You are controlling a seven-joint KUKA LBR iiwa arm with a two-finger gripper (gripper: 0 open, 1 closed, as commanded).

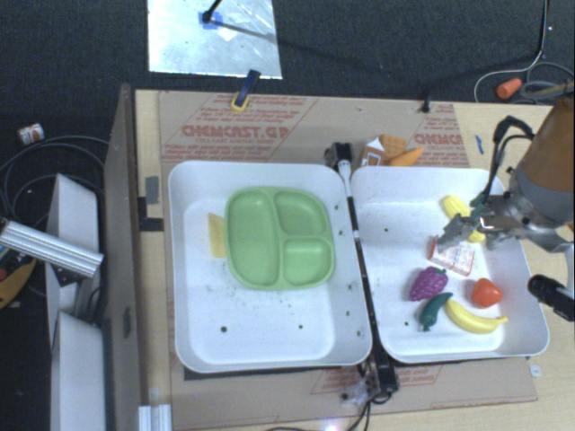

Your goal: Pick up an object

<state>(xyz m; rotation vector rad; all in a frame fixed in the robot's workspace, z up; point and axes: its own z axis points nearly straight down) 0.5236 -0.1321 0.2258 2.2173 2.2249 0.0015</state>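
The arm (548, 173) runs off the right edge and covers part of the yellow corn (455, 207). The green plate (278, 238) hides most of a yellow card (216, 234). The white packet (456, 257) print is unreadable.

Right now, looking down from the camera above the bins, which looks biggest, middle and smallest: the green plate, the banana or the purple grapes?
1. The green plate, by far the biggest.
2. The banana.
3. The purple grapes, a bit smaller than the banana, though those two look close.
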